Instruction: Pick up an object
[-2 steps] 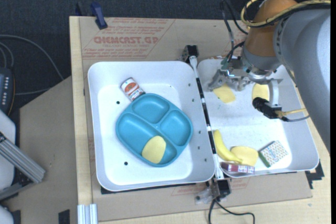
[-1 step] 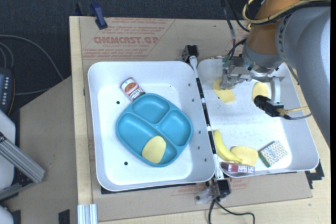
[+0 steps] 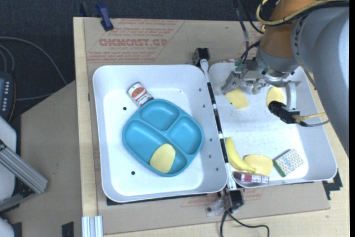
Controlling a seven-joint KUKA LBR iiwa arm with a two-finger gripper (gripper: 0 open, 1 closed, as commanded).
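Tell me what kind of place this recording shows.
Probably a robotics lab bench set up for pick tests: two white bins side by side on a board, toy items such as a blue tray and a banana, and loose cables on dark carpet.

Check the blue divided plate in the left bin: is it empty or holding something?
Holding something. The blue divided plate sits in the left bin with a yellow piece in its near compartment; the other compartments show bare blue.

Grey arm (image 3: pixel 327 36), orange band (image 3: pixel 285 22), yellow cable (image 3: pixel 272 3)
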